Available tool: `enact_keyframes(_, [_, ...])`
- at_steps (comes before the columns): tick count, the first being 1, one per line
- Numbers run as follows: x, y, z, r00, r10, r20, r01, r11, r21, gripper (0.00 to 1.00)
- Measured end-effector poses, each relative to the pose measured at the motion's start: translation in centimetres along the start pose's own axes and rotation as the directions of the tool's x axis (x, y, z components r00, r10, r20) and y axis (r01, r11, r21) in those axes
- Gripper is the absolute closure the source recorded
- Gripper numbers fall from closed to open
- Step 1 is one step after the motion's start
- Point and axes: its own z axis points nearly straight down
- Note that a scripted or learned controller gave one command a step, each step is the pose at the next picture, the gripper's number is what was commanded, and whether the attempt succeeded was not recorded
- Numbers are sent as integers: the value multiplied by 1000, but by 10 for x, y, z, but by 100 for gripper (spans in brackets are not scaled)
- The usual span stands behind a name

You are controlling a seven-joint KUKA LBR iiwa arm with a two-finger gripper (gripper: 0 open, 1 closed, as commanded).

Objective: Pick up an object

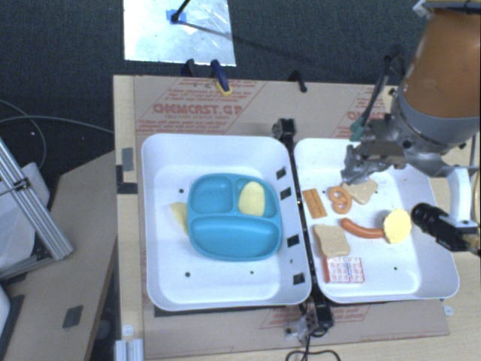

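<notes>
My gripper hangs low over the upper middle of the right bin. Its tip is just above a pale beige toast-like piece and close to an orange pretzel. Nothing is visibly held. Below them lie a red-orange sausage, a yellow lump, a tan bread slice, an orange wafer strip and a red-and-white checked packet.
The left bin holds a blue divided plate with a yellow oval piece in its upper right compartment. A pale yellow piece pokes out from under the plate's left edge. A black-clipped divider separates the bins.
</notes>
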Motion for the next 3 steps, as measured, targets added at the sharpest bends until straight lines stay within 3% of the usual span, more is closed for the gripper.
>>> enact_keyframes(1, [-25,21,63,1000,-1,0,1,1000,6,100])
enact_keyframes(2, [29,3,5,1000,-11,-2,11,1000,-1,100])
enact_keyframes(3, [111,-1,-1,1000,-14,-3,14,1000,2,100])
